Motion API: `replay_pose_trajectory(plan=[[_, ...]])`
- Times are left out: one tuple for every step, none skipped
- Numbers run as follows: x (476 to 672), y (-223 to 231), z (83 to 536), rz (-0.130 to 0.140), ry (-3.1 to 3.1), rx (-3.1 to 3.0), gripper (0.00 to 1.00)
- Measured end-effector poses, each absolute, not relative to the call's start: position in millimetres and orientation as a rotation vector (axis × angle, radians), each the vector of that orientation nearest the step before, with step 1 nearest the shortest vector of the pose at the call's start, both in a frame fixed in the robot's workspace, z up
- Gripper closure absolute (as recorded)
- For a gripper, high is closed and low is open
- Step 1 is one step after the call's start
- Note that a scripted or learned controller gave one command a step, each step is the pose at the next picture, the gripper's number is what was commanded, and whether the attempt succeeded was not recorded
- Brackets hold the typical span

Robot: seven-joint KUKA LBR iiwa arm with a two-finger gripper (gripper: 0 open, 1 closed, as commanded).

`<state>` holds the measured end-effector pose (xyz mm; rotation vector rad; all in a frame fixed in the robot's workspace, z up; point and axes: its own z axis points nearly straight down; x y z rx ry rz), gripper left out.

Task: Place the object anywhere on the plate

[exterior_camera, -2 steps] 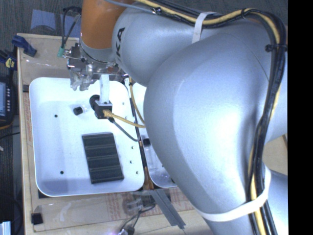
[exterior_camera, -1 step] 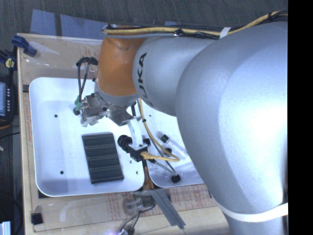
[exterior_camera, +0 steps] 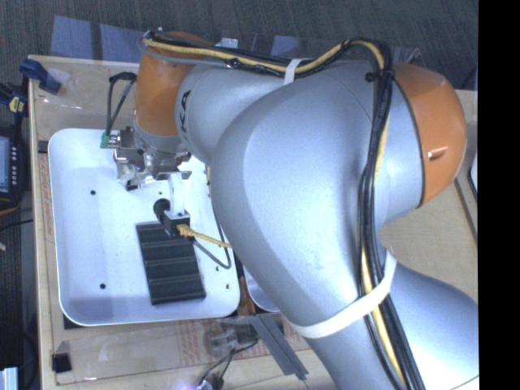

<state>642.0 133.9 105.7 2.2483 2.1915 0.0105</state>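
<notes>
Well, jaws hang over the left bin (exterior_camera: 73, 218).

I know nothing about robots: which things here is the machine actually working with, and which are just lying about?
For the job:
- tool, over the left bin
- black ribbed slab, flat in that bin, probably the object to move

Just lying about:
- blue item on the bench's corner
- dark box at the left edge
</notes>
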Motion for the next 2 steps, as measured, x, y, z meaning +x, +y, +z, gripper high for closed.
replay_pose_trajectory(plan=[[585.4,178.3,90.9,-0.011,1.962,2.458,1.0],[530.8,110.5,155.5,-0.005,2.413,2.018,1.0]])
